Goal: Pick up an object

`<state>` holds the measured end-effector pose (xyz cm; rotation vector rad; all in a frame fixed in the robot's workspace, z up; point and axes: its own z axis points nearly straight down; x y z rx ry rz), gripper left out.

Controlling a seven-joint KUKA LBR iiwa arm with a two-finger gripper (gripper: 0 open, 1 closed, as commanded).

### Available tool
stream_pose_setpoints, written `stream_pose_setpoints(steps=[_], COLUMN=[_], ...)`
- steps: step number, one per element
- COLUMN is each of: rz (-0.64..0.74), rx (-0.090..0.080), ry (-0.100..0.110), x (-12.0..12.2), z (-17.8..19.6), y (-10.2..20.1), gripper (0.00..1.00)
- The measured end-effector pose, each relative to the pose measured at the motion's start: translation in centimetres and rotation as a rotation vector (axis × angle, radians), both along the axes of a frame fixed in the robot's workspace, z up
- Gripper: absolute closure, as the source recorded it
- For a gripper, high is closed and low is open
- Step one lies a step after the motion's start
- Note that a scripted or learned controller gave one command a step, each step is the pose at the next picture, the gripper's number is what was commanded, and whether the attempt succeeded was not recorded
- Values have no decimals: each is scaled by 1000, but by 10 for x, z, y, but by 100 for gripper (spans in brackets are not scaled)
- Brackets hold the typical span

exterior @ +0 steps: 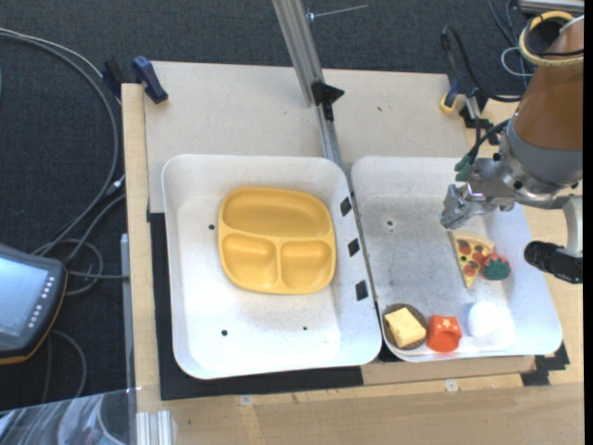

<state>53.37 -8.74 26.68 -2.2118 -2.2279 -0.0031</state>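
Above right bin, tool near pizza slice, fingertips indistinct

The pale table carries two shallow white bins side by side, the left bin and the right bin, with clamps at its far left and far right corners.

no lettering, labels, brand marks or numbers can be read anywhere on the bench. the yellow divided tray is plain, the two white bins carry no markings, and the screen of the handheld pendant at the left edge is too blurred to make out.
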Motion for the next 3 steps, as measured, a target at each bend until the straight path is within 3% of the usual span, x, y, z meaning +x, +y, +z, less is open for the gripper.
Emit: stream_pose_setpoints(steps=[3], rz=[1], rx=[-1], ry=[-1], x=[26], z=[-9], y=[164], gripper=[100])
